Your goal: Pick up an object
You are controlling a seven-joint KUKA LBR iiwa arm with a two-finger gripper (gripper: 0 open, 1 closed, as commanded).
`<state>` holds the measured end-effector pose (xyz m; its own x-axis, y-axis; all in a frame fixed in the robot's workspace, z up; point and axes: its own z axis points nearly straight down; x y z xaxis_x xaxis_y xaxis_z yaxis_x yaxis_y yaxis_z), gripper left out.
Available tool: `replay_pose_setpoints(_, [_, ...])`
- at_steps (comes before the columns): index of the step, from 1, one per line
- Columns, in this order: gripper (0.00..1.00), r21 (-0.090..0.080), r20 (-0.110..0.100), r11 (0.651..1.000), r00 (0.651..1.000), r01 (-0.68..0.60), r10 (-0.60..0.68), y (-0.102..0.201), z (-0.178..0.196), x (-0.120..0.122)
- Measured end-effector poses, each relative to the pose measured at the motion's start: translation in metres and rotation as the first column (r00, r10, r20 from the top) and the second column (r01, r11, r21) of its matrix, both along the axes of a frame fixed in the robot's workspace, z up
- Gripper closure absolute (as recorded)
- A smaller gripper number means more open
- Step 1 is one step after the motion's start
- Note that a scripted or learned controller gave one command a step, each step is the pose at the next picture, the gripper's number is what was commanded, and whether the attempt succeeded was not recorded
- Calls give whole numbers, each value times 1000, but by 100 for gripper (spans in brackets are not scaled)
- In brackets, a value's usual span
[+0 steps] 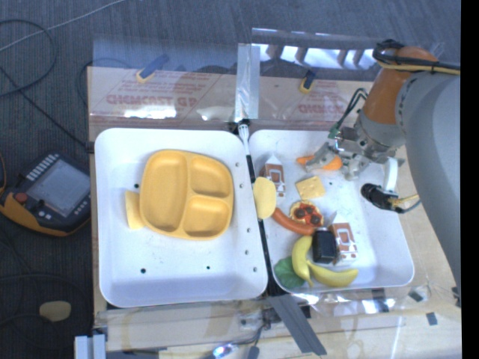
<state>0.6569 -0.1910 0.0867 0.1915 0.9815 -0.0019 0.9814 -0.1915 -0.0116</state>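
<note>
The right bin (389,268) holds several toy foods. An orange carrot (313,159) lies at its back, a yellow cheese square (310,187) just in front of it. My gripper (337,161) is low in the bin's back right part, over the carrot's right end, and its fingers look open, one on each side of that end. Nothing is lifted. Further forward lie a small pizza piece (307,213), a red sausage (283,218), a black block (324,245), two small cartons (275,174) (345,238), and bananas (323,272).
A yellow divided plate (185,194) fills much of the left bin (120,275), with a pale yellow piece (133,209) at its left. A yellow oval (263,197) rests on the wall between the bins. A green leaf (284,272) lies by the bananas. The arm (426,118) covers the right side.
</note>
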Motion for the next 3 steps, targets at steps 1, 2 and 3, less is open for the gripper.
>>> replay_pose_setpoints(1, [0, -11, -5, 997, 997, -74, 74, 9, 0, 6])
replay_pose_setpoints(2, [100, -8, -19, 997, 997, -74, 74, 10, 6, 4])
replay_pose_setpoints(3, [100, 8, -10, 915, 915, -404, 404, 52, 9, 6])
